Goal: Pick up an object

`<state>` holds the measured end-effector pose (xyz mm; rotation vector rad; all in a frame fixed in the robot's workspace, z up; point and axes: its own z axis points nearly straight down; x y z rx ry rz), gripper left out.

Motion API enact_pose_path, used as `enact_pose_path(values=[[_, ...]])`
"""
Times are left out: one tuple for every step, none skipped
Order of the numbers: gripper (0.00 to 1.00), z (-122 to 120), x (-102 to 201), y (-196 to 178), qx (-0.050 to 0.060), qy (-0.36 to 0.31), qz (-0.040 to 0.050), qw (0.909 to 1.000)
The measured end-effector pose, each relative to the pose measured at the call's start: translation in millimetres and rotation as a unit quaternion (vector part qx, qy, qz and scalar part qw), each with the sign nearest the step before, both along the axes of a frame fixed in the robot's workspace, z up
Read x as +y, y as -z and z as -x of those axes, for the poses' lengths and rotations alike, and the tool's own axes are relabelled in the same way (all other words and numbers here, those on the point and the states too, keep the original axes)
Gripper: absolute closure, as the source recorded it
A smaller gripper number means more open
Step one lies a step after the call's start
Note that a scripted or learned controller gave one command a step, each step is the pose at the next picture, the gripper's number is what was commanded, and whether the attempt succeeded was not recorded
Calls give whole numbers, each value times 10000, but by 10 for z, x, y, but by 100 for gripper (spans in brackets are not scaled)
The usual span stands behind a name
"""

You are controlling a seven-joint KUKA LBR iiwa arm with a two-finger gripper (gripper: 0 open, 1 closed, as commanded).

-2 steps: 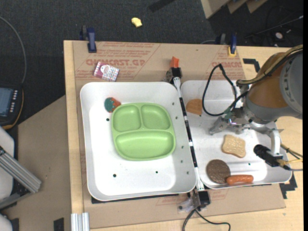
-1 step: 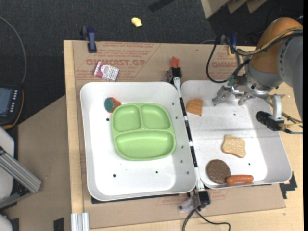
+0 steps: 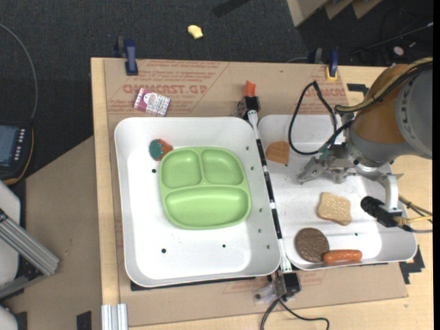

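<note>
Two white bins sit side by side; well left of the fingers, the left bin (image 3: 137,239) carries a green divided plate (image 3: 203,188) with a small red-and-teal toy (image 3: 160,148) touching its upper-left corner. Closer in, just left of the fingers, a tan wafer-like piece (image 3: 278,152) lies in the right bin (image 3: 302,198). The gripper (image 3: 328,169) hangs low over that bin, its metal fingers splayed fairly wide with nothing between them. Below the fingers lies a toast slice (image 3: 334,208), the nearest likely pick. It looks like a light, stiff toy food with a rough face, so slipping seems unlikely; pinching across its shorter sides should hold best. Further below rest a brown round patty (image 3: 311,244) and, touching it, a sausage (image 3: 342,256), which would probably roll.
</note>
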<state>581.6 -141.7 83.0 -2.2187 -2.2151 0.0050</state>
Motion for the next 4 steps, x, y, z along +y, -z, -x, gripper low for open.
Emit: enact_pose_path(values=[[0,-287,-314,-21,-58,-1,29,10000],[0,-860,327,-194,-75,-42,14,10000],[0,-875,484,-62,-69,-13,31,10000],[0,-876,474,-70,-71,-11,27,10000]])
